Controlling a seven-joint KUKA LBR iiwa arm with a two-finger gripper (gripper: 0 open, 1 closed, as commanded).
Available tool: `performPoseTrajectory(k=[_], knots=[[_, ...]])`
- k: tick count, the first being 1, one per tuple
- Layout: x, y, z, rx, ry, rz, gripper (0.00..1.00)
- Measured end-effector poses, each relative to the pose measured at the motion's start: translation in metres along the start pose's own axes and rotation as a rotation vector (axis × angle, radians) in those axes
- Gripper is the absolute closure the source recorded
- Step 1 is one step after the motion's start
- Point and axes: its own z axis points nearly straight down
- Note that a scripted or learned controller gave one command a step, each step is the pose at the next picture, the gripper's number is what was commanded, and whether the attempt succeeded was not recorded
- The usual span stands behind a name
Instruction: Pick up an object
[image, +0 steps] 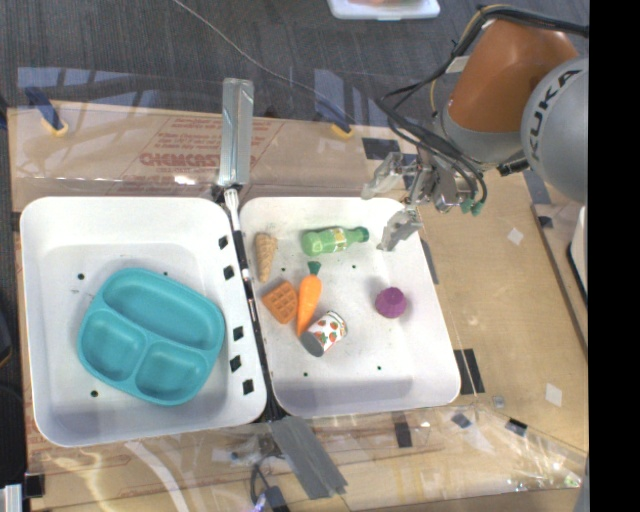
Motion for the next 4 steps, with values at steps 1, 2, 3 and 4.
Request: performPoseTrajectory(k=[1,2,3,4], knots=[[0.070,-0.013,0.032,-0.001,0.004,0.028,0.00],[0.082,-0.010,0.142,0.001,-0.002,0.045,0.00],[0.079,-0.008,0.130,0.002,-0.007,0.036,1.00],[0.083,0.031,0.143,-0.002,0.003,0.358,1.00]])
